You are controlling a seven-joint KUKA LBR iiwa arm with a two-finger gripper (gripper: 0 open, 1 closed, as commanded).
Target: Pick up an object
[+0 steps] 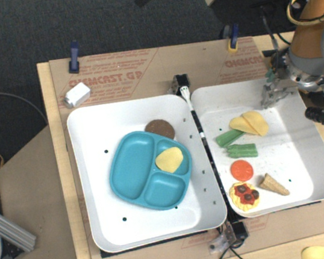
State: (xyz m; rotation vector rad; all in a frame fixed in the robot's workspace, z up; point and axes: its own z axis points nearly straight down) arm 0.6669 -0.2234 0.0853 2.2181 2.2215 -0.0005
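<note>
Camera view looks down on two white bins set side by side on a cardboard-covered bench. The left bin (95, 167) holds a blue divided tray (133, 168) with a pale yellow piece (170, 159) lying in one of its compartments, and a brown disc (160, 128) sits just behind the tray, touching its rim. The right bin (313, 157) carries the loose play food: a yellow taco-like piece (249, 123) toward the back, two green pieces (235, 143) just in front of it, a red-orange round piece (241, 170) nearer the front, a small pizza-like disc (245, 195) at the front edge and a tan wedge (274, 185) beside it. The gripper (271, 96) hangs over the back right part of the right bin, apart from the taco piece; nothing is visible between its fingers, and how far the jaws stand open I cannot tell at this size.
</note>
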